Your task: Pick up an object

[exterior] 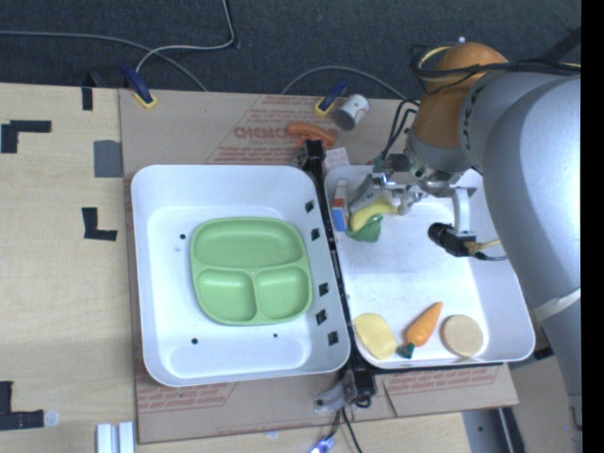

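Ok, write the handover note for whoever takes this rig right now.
Gripper: low at the far end of the right bin, at a yellow and green toy; grip cannot be confirmed.
Same bin, near end: pale yellow piece, toy carrot, round tan piece.
Left bin: green divided plate.
Done: arm brought to the toy.
Left: grasp, lift, check.

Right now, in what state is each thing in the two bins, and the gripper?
Green divided plate: flat in left bin, compartments bare.
Yellow and green toy: in right bin, at the gripper.
Carrot: lying slanted.
Pale yellow piece: lying beside carrot.
Tan round piece: lying flat.
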Controlling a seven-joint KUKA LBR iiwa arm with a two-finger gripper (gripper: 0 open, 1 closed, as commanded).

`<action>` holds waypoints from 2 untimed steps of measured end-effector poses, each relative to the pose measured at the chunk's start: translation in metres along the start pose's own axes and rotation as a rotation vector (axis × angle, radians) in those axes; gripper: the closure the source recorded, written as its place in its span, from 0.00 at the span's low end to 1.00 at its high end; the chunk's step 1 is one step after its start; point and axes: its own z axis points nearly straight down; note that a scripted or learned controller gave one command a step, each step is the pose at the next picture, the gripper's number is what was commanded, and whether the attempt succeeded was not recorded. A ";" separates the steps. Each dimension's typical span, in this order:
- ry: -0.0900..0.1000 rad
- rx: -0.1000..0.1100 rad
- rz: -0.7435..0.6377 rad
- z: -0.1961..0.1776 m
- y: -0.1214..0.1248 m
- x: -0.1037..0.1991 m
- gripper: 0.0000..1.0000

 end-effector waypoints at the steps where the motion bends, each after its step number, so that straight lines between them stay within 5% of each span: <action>1: -0.003 0.001 0.001 0.001 0.000 0.001 0.00; 2: -0.008 0.002 0.002 0.019 0.000 0.000 0.00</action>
